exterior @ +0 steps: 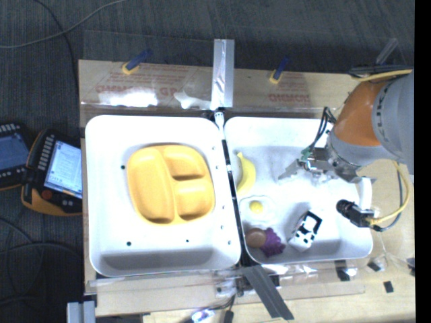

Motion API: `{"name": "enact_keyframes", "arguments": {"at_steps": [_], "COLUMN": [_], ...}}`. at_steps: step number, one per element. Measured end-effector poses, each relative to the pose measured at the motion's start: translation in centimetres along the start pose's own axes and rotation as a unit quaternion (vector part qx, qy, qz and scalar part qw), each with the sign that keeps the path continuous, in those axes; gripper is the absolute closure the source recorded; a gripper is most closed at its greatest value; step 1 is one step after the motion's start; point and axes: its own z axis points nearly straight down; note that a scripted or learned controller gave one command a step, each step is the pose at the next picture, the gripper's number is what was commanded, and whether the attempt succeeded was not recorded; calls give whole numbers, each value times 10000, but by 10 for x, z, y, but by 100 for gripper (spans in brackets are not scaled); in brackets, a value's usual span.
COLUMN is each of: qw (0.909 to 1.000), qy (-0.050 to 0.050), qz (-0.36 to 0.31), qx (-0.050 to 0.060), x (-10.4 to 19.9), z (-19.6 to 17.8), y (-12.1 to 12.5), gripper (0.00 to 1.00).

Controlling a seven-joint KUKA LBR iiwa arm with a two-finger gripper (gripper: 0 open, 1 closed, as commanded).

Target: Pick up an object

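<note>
The right bin (pixel 283 130) holds several small things. A yellow piece (pixel 245 170) lies against its left wall. Below that rests a white fried-egg toy (pixel 256 207). In the front left corner a brown ball (pixel 254 237) touches a purple bunch of grapes (pixel 273 242). A white and black block (pixel 306 229) lies near the front middle. My gripper (pixel 289 171) hangs over the bare middle of this bin, pointing left. It is to the right of the yellow piece and above the block, apart from every object.
The left bin (pixel 108 247) carries a yellow divided plate (pixel 172 182). The arm with its orange band (pixel 357 120) covers the right bin's right side. A handheld controller (pixel 54 173) lies off the bench at the left. A black cable (pixel 353 212) hangs by the wrist.
</note>
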Motion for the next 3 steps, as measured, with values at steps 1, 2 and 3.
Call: {"name": "enact_keyframes", "arguments": {"at_steps": [1,2,3], "qw": [9939,9945,9945], "qy": [-30,-43,-42], "qz": [-1101,-1035,-1035], "qx": [-104,-127,-126], "x": [-9,-7,-7], "z": [7,7,7], "y": [-71,-84,-84], "gripper": [0,0,0]}}
